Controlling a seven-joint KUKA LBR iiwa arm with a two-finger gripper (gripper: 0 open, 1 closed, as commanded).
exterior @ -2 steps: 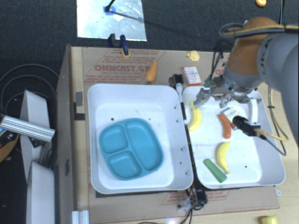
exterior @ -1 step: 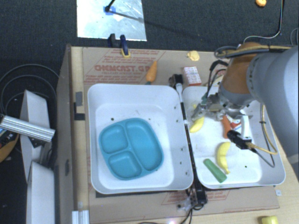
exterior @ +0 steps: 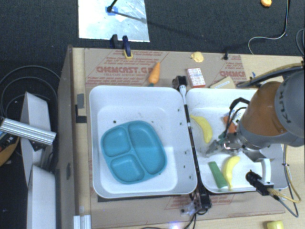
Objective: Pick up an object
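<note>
**Claw low in the right bin, among the bananas**

Gripper (exterior: 215, 147) sits low inside the right bin (exterior: 209, 95), its metal tips pointing toward the divider between the two bins; whether they are spread or closed cannot be told, and nothing shows between them. Just above the tips lies a yellow banana (exterior: 204, 127), curved along the bin's left side. Below and to the right rests a second banana (exterior: 230, 170), beside a green stick-shaped object (exterior: 218, 174) near the bin's front edge. A small orange item (exterior: 230, 126) peeks out by the arm's orange band (exterior: 262, 109). The left bin (exterior: 97, 128) holds a blue divided plate (exterior: 133, 150). Behind the bins, on the cardboard, lie a carrot (exterior: 154, 73) and a small box (exterior: 195, 77).
</note>
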